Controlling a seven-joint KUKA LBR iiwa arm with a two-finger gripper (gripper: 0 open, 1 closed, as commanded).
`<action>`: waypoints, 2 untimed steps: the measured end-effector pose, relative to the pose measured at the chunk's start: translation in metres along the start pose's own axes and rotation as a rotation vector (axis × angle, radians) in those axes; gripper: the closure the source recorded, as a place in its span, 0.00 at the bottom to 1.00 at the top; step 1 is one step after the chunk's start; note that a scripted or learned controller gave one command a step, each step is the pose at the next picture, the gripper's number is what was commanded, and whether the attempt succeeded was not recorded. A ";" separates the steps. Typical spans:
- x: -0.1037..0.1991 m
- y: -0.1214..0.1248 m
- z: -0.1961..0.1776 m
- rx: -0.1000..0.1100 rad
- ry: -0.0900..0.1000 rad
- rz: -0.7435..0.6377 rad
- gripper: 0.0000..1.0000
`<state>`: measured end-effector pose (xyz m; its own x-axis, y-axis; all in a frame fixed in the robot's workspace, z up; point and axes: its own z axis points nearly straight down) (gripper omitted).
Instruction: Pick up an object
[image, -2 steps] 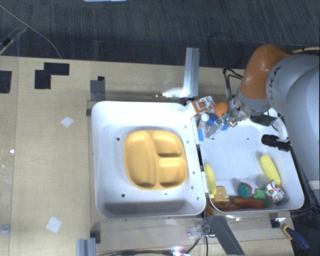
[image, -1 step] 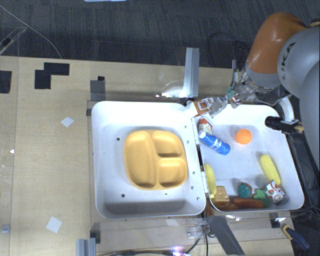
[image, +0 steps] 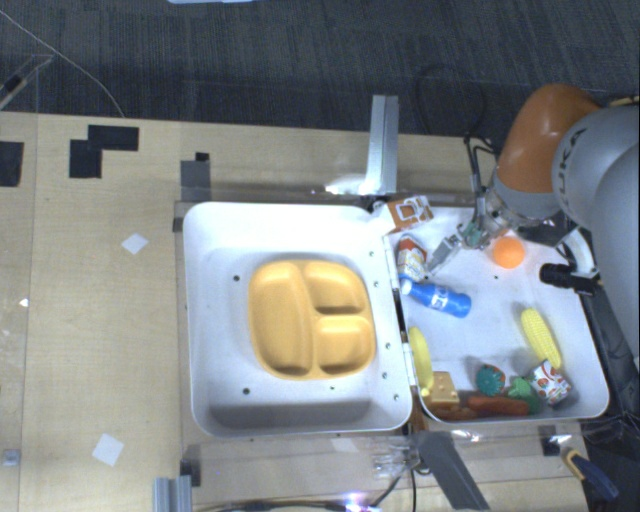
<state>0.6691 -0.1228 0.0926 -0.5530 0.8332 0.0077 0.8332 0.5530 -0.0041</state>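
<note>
The end effector (image: 445, 255) hangs low in the right bin (image: 590, 400), beside the small can (image: 411, 257) and above the blue bottle (image: 438, 298); its grip state is unclear.

Bright, even overhead light, white bins (image: 200, 330) near overexposed, soft shadow along the left bin's lower wall — small glare spots at the bottom edge, image slightly soft, grainy
</note>
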 end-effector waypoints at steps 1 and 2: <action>0.037 -0.004 0.002 -0.015 -0.023 0.118 0.00; 0.063 -0.037 0.004 -0.015 -0.014 0.312 0.00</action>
<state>0.6031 -0.0905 0.0891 -0.2707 0.9627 -0.0050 0.9626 0.2707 0.0108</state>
